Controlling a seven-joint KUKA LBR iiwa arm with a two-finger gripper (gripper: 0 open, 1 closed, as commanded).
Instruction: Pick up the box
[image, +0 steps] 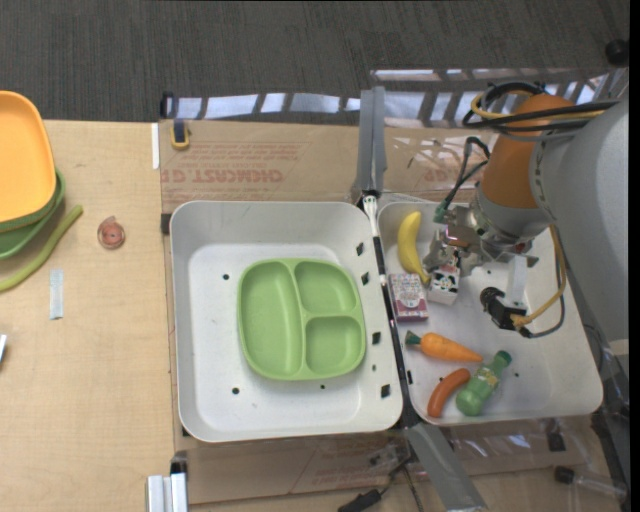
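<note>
The box (407, 297) is small, pink and white, and lies flat near the left wall of the right bin (560, 380). My gripper (445, 272) hangs over the bin's upper middle, just to the right of the box and apart from it. Its tip points down beside a yellow banana (410, 240). Nothing shows in its grasp. The orange-banded wrist (520, 170) rises behind it to the upper right.
Below the box lie a carrot (447, 347), a red pepper (446, 392) and a green bottle (484, 384). The left bin (200, 400) holds a green divided plate (302, 318). Orange and green plates (20, 170) are stacked at the far left of the bench.
</note>
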